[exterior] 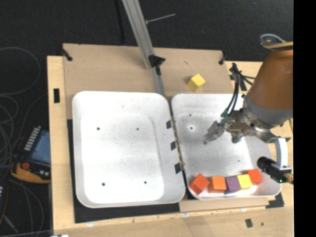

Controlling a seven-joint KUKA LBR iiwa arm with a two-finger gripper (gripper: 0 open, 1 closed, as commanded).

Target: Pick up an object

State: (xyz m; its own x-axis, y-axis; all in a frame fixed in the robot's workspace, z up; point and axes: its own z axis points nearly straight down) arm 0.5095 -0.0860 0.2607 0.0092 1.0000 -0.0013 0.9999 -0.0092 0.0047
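Five blocks line the near edge of the right bin (197, 107): an orange-red block (200, 183) at the left, then an orange block (217, 183), a purple block (232, 183), a yellow block (245, 181) and another orange-red block (255, 176). The gripper (223, 132) hangs above the bin's middle, well apart from them, fingers spread and holding nothing. A yellow cube (196, 82) lies on the bench (108, 68) beyond the bin's far edge. The left bin (84, 147) sits just beside the right one

Metal rail (140, 26), cables (19, 88), handheld pendant (35, 154)
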